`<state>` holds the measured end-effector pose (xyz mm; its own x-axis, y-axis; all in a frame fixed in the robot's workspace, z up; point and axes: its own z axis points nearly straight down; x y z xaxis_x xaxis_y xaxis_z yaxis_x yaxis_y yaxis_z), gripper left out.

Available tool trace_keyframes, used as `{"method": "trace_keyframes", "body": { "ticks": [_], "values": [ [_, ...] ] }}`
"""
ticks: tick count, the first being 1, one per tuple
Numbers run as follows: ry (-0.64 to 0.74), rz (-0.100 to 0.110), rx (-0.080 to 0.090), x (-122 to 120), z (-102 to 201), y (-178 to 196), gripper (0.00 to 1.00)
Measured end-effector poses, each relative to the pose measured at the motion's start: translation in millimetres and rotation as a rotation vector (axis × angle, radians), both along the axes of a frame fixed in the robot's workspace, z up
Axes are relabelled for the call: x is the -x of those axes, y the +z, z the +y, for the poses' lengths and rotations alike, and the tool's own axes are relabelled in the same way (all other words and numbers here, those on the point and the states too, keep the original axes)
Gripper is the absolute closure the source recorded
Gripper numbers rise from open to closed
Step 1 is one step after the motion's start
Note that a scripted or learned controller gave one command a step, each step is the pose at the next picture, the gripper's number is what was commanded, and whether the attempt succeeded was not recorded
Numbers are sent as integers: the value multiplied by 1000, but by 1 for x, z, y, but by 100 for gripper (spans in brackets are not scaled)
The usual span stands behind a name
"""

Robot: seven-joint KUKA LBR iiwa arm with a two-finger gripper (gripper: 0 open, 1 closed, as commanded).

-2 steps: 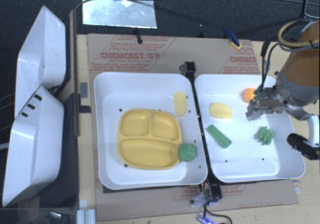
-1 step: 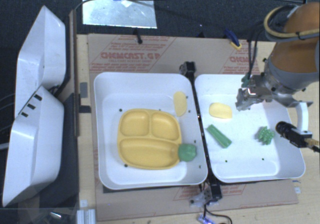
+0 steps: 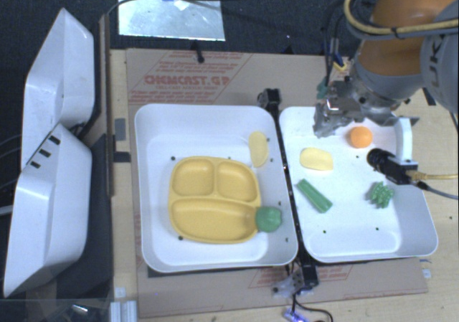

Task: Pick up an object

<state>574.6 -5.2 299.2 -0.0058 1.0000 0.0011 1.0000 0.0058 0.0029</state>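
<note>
On the worktop (image 3: 117,91), two shallow white bins side by side. In the left bin (image 3: 147,170), flat on the floor and covering most of it: a yellow divided tray (image 3: 211,199) with three compartments. Just right of the tray's upper right corner, close against the bin's right wall: a pale yellow oval piece (image 3: 258,148), standing lengthwise; touching the tray or not, hard to say. At the tray's lower right corner, pressed against the rim: a green ball (image 3: 269,219).

Right of the tray, across the seam, in the right bin (image 3: 423,234): a green stick (image 3: 314,195), lying at a slant, level with the tray's middle. Level with the tray's top edge, just above the stick and apart from it: a pale yellow lump (image 3: 316,159).

Further right of the tray and higher than its top edge: the gripper (image 3: 326,127), hanging over the right bin's upper left corner, just above the pale lump. Open or closed: impossible to tell from this angle.

Further right again, just beside the gripper: an orange ball (image 3: 361,137). Farthest right from the tray, level with its middle: a green spiky piece (image 3: 381,194), well apart from the stick.
</note>
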Motion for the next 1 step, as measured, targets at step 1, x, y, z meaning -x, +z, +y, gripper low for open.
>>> {"method": "trace_keyframes", "body": {
  "ticks": [1],
  "values": [
    [-1, 0, 0, -23, 47, 29, 100]
  ]
}}
